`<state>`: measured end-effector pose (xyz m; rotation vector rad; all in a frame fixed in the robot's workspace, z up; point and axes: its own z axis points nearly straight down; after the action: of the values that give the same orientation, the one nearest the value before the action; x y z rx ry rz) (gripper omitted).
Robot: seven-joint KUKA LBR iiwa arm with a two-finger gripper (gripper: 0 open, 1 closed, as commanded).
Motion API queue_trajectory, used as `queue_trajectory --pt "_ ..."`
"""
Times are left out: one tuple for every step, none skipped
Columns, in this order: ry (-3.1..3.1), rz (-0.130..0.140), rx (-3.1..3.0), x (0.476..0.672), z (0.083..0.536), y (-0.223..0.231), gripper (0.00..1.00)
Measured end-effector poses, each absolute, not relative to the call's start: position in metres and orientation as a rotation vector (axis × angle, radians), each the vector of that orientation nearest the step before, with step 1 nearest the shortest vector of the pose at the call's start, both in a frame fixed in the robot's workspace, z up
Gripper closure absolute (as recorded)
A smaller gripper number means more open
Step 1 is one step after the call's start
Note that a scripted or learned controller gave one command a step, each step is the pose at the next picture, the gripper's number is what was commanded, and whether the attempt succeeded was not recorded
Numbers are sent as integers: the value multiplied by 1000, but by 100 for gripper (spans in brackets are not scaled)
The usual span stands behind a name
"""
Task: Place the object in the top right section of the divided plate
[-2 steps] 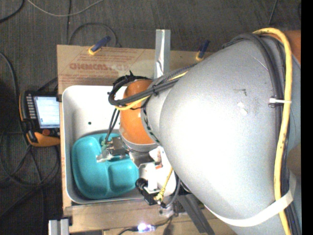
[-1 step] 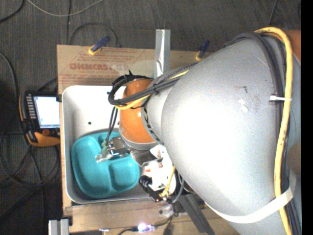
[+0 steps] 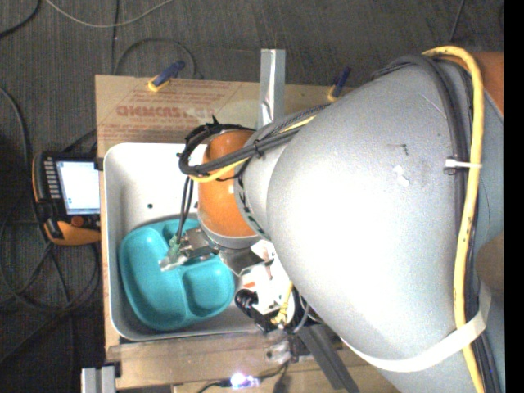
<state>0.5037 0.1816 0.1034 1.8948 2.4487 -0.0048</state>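
Over the teal divided plate (image 3: 168, 289) in the left bin (image 3: 139, 166), the gripper (image 3: 174, 256) hangs low, apparently positioned for a drop. Whether it holds any object, I cannot tell; the arm (image 3: 368, 211) hides much.

A broad, smooth grey arm (image 3: 368, 219) is seen, ringed by an orange band (image 3: 221, 191) above the wrist. Black cables (image 3: 196, 158) and a yellow hose (image 3: 473, 178) are strapped along it.

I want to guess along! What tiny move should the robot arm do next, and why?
Probably a small, slow lowering. The gripper sits over the upper middle of the teal plastic divided plate in the shallow white bin. Whether it holds the object is hidden.
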Motion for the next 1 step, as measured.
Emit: queue_trajectory --pt "2326 7 2049 499 94 185 0"
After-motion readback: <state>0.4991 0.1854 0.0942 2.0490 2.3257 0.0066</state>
